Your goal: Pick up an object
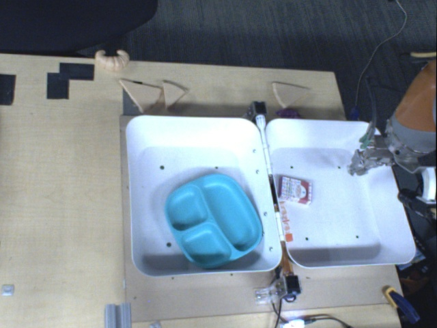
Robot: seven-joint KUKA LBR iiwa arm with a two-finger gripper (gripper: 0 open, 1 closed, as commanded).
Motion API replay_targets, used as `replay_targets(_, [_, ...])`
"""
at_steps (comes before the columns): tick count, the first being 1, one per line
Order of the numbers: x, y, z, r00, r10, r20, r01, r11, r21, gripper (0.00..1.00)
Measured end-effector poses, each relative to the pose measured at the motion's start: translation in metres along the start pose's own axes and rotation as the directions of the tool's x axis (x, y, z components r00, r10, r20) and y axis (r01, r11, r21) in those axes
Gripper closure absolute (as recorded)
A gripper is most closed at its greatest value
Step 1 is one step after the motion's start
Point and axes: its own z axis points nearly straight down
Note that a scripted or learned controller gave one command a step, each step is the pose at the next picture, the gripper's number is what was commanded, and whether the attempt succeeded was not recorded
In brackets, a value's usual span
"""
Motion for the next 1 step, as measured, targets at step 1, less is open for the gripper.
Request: replay_targets(1, [0.0605, 0.0247, -0.0552, 1.000, 0.000, -0.001, 0.000, 1.000, -0.001, 1.00])
